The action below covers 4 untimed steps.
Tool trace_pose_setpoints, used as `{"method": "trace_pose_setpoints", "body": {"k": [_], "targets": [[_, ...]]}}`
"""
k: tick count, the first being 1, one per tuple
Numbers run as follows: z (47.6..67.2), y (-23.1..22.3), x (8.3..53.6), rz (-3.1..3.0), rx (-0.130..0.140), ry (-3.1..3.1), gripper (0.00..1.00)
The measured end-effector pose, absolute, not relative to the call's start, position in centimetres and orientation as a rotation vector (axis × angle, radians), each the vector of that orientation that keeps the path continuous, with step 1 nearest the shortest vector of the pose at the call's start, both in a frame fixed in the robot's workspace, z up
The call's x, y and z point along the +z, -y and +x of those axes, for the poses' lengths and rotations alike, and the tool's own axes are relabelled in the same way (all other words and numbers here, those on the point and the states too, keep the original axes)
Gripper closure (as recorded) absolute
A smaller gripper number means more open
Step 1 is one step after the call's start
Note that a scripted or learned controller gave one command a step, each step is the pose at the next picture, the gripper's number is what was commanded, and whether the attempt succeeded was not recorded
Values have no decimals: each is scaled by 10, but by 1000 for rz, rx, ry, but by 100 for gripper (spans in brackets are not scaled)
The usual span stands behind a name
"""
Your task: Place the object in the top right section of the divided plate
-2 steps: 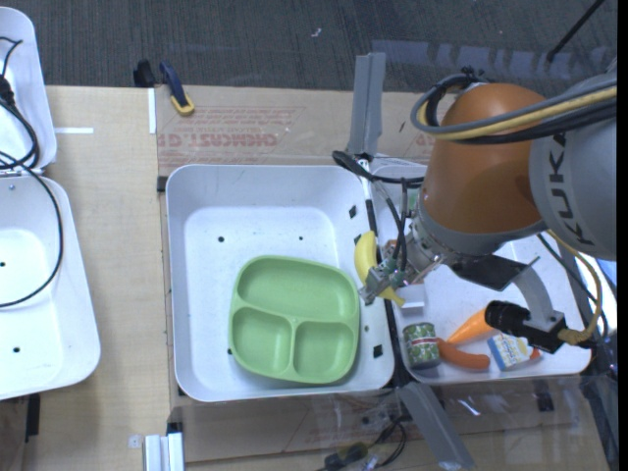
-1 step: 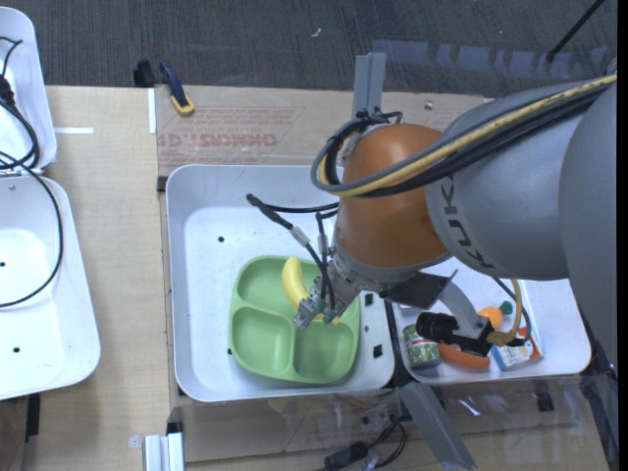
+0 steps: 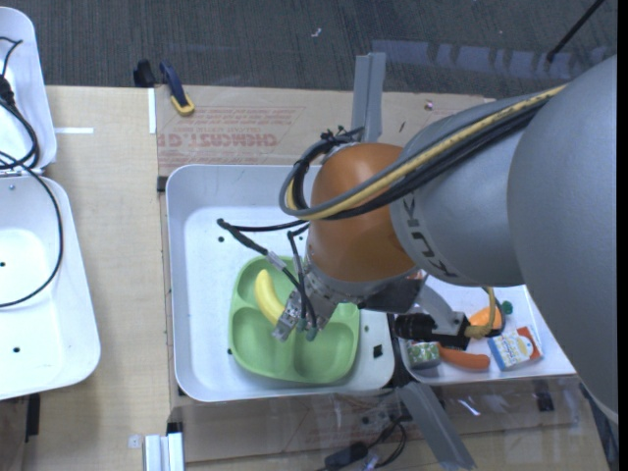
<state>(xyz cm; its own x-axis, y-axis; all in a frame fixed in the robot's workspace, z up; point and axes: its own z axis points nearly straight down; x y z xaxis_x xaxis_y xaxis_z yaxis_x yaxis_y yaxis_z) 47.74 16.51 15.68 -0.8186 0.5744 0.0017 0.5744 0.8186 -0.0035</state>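
Over the green divided plate (image 3: pixel 294 356), the fingers (image 3: pixel 287 320) hang with the yellow banana (image 3: pixel 267 294) just beside them (their grip state I cannot tell).

One fixed cam, mounted above the tabletop (image 3: pixel 108 145), looking down at a slant. Far edge of the bench sits at frame top, w/ dark floor beyond. Right-hand white bin (image 3: pixel 191 263) is roughly centred; left bin (image 3: pixel 59 361) is cut by the frame edge. Arm (image 3: pixel 510 184) enters from the right, close to the lens, looming large.
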Motion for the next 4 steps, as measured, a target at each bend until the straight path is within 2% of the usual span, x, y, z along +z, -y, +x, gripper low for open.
{"method": "trace_pose_setpoints", "body": {"k": [1, 2, 3, 4], "targets": [[507, -190, 104, -1227, -21, 2903, 100], [486, -130, 107, -1325, -68, 2868, 100], [479, -114, 94, -1344, -12, 2844, 0], [478, -140, 165, -1283, 2, 2868, 0]]}}
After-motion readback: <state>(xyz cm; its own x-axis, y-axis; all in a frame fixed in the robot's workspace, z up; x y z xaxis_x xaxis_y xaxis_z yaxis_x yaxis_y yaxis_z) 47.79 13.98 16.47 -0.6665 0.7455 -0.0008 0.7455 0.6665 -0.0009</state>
